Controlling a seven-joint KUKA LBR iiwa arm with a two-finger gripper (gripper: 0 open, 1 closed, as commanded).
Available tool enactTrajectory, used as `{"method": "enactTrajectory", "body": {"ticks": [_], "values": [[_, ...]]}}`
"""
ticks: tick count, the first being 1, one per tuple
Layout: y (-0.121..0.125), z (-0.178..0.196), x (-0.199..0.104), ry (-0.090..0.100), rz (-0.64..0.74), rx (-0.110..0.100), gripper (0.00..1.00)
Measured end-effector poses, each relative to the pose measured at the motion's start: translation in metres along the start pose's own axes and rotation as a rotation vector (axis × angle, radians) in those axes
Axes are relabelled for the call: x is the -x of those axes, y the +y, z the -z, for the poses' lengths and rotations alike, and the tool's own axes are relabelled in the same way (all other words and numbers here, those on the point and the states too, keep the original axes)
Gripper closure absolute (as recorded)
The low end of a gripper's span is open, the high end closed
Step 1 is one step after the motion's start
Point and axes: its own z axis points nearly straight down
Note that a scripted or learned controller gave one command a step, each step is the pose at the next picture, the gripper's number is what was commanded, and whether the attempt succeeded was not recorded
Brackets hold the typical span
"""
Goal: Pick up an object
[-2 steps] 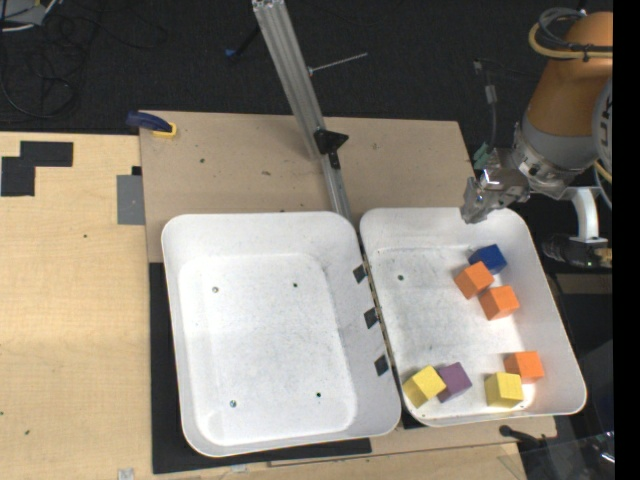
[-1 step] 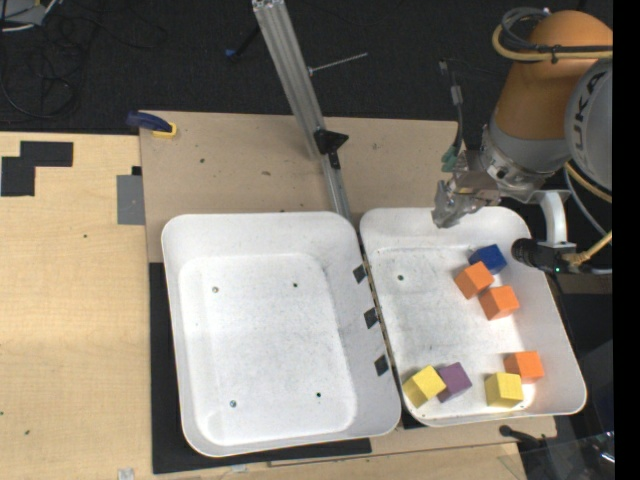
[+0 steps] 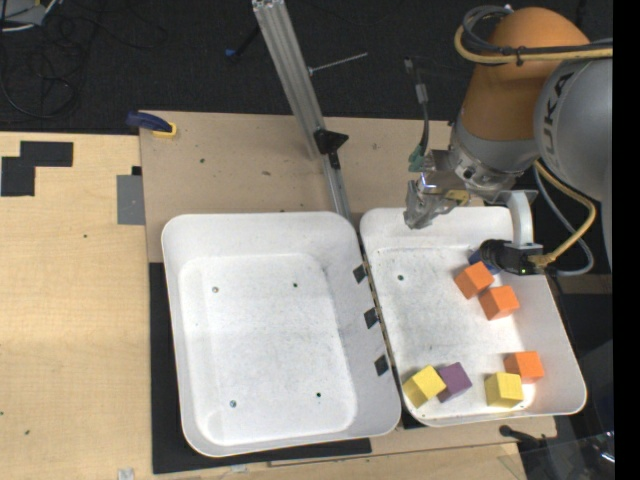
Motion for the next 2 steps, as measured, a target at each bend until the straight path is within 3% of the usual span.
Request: {"method": "enactTrajectory", "body": {"ticks": [2], "values": [[-0.015, -0.011, -0.099, 0.0, 0.001, -0.002, 1.0]]}}
